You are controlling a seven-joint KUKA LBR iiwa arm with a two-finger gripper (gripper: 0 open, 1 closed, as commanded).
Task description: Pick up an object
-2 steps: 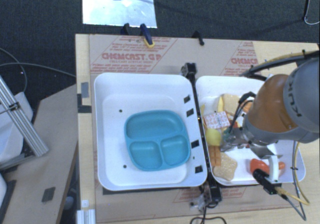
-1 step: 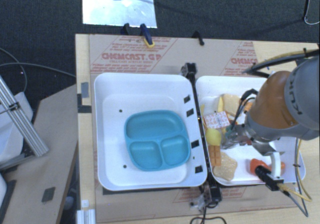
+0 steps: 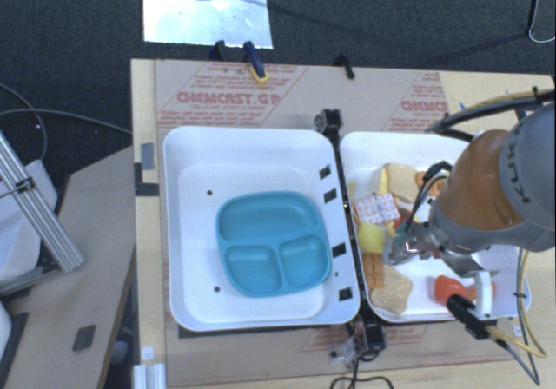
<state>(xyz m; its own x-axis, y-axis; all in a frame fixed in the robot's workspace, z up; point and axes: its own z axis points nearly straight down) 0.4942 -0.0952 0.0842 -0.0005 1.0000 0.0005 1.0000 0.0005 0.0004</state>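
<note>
My gripper [image 3: 408,244] sits low in the right bin [image 3: 486,146]; I cannot tell its state. A yellow fruit [image 3: 372,236] lies just left of it, a bread slice [image 3: 393,290] just nearer, a wrapped packet [image 3: 378,207] slightly farther left.

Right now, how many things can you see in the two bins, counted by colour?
Blue: 1, divided tray
Yellow: 1, round item
Tan: 2, bread-like pieces
Orange-red: 1, item
White with red: 1, packet
Total: 6 visible; the arm hides some.
</note>
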